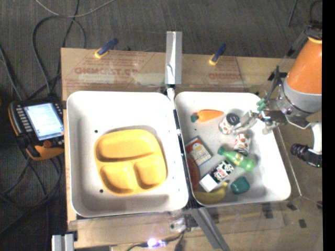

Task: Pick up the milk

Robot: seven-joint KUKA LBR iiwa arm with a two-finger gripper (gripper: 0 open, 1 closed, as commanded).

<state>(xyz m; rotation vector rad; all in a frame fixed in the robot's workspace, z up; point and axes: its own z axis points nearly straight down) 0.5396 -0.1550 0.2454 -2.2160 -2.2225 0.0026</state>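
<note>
the arm [306, 80] enters from the right edge of the frame, its orange band at upper right. the gripper [250, 120] sits over the upper right part of the right bin [272, 192]. whether it is open or closed cannot be told from this view; nothing is seen held.

the milk [217, 175], a small carton with black and white cow patches, lies on its side in the lower middle of the right bin. it is below and to the left of the gripper, well apart from it. a green bottle [238, 159] lies between the two, just beside the milk's upper right. a banana [212, 195] touches the milk's lower end. a teal block [240, 185] lies just right of the milk. a red box [199, 151] lies upper left of it. a carrot [209, 115] lies near the bin's top edge.

the left bin [78, 156] holds a yellow tray [131, 160].
</note>
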